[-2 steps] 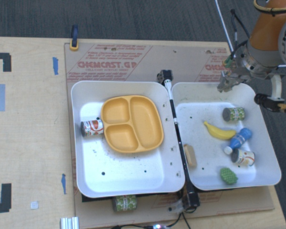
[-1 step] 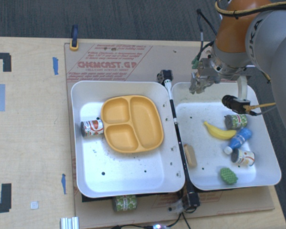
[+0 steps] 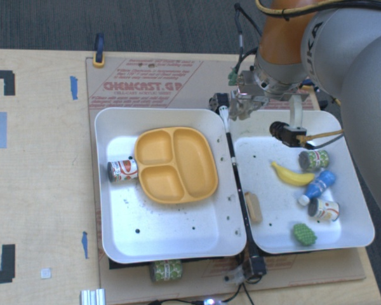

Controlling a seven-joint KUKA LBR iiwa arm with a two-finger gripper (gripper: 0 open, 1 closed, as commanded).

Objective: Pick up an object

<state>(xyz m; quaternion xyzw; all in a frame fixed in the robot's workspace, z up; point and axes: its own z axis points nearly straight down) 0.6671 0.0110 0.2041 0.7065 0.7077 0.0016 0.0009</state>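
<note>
My gripper (image 3: 240,108) hangs over the far end of the rim between the two bins, with nothing visibly in it. The right bin (image 3: 349,234) holds a banana (image 3: 291,174), a green can (image 3: 314,159), a blue bottle (image 3: 318,186), a small white bottle (image 3: 326,211), a green bumpy object (image 3: 304,234) and a tan block (image 3: 252,207) near its left wall. In the left bin (image 3: 114,234) lie a yellow divided plate (image 3: 176,164) and a red can (image 3: 122,169) touching the plate's left edge.
A green can (image 3: 166,271) lies outside on the bench, in front of the left bin. The grey arm covers the far right of the bench. Bare white floor spans the front of the left bin and the middle of the right bin.
</note>
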